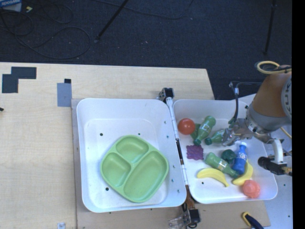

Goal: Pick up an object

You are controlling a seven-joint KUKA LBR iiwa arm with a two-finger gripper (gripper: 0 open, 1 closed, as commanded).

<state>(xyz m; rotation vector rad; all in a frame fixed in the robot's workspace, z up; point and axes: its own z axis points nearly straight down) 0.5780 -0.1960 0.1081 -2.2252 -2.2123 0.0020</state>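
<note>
The right bin holds a red ball, a green bottle, a second green bottle, a purple piece, a dark green object, a blue bottle, two bananas and an orange-pink ball. My gripper is low in this bin's upper right part, just right of the first green bottle and above the blue bottle. A small green item lies right beside it. I see nothing clearly held.
The left bin holds a light green divided plate. A ridge with a clamp separates the two bins. My arm's orange band stands over the right bin's far right corner. Wooden bench lies to the left.
</note>
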